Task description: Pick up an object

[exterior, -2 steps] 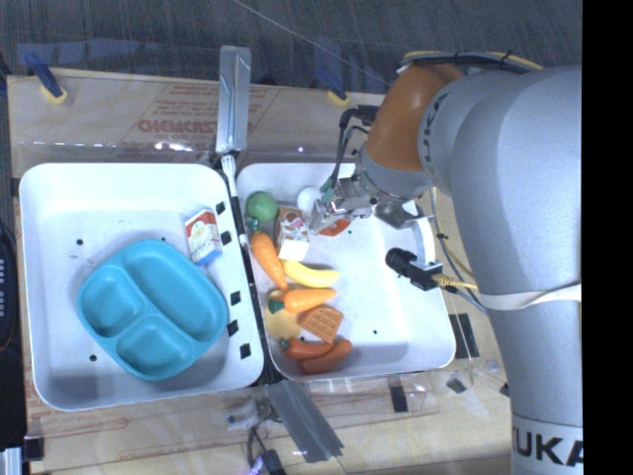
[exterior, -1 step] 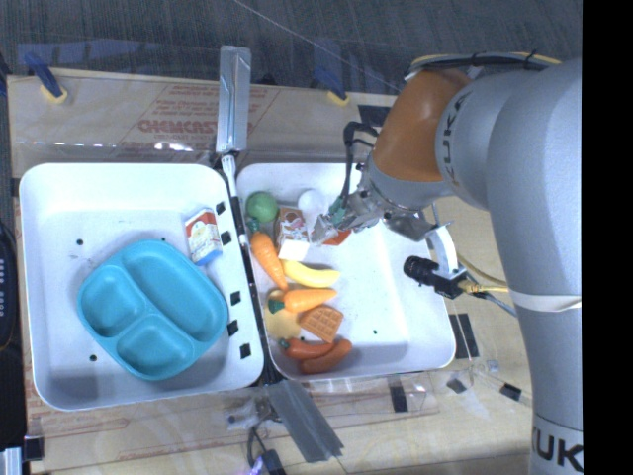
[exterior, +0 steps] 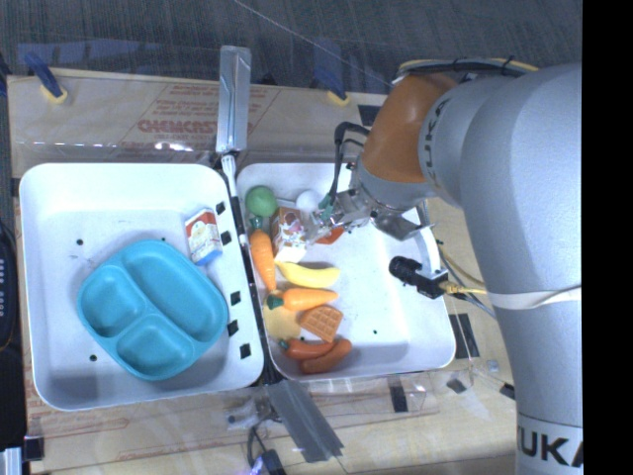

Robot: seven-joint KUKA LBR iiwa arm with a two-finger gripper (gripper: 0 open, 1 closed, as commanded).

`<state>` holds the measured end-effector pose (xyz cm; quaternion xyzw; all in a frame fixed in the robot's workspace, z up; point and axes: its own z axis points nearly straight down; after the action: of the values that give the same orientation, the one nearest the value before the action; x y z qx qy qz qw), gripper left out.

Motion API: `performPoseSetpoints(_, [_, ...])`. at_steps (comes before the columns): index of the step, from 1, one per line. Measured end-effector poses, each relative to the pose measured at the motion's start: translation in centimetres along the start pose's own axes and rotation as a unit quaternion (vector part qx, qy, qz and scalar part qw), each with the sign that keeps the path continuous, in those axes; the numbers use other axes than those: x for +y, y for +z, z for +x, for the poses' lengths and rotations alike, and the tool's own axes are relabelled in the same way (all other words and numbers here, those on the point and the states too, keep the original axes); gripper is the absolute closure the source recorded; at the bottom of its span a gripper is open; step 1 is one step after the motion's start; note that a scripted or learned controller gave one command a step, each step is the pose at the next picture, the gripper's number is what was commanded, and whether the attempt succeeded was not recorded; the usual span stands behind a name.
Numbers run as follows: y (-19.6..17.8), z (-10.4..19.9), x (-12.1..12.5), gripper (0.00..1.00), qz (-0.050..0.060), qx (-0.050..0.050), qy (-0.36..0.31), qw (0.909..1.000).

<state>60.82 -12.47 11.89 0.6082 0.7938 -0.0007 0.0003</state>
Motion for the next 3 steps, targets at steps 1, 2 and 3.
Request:
performPoseSetpoints(1, [-2.9,2.1,2.3,1.0,-0.001,0.0,-0.016,0.9999])
performPoseSetpoints(2, [-1.5,1.3,3.2,1.0,-0.005,-0.002,0.012,0.9999])
performPoseSetpoints(3, [-1.3,1.4,3.1,0.0,-0.003,-0.001,0.011,0.9999])
